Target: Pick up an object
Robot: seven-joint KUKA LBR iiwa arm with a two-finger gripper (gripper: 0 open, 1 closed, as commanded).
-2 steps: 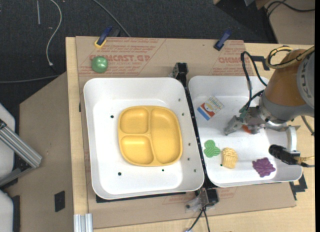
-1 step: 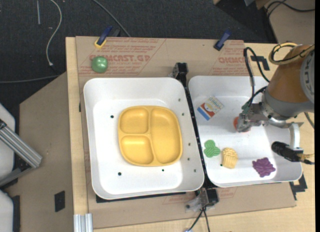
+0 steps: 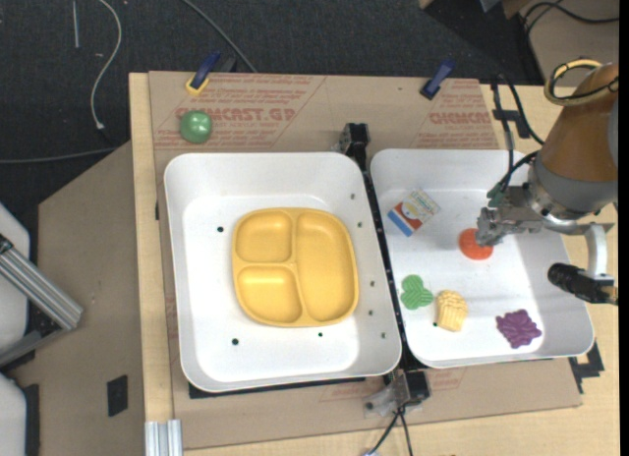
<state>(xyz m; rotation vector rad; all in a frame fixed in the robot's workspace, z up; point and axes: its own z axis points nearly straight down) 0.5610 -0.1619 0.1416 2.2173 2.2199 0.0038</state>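
The right bin (image 3: 442, 171) holds several small toys. A red round piece (image 3: 477, 248) lies toward its right side. A white, blue and red packet (image 3: 413, 212) sits further left, and a green toy (image 3: 416, 293), a yellow corn-like toy (image 3: 451, 310) and a purple grape bunch (image 3: 518, 327) lie along the front. My gripper (image 3: 490, 227) reaches in from the right and hangs directly over the red piece, covering its upper right edge. Whether it touches the piece is hidden.
The left bin (image 3: 197, 199) bears a yellow divided plate (image 3: 294, 266). A green ball (image 3: 197, 127) rests on the cardboard behind that bin. Blue clamps (image 3: 203, 72) (image 3: 436, 80) grip the board's far edge. A black bracket (image 3: 355, 139) stands between the bins.
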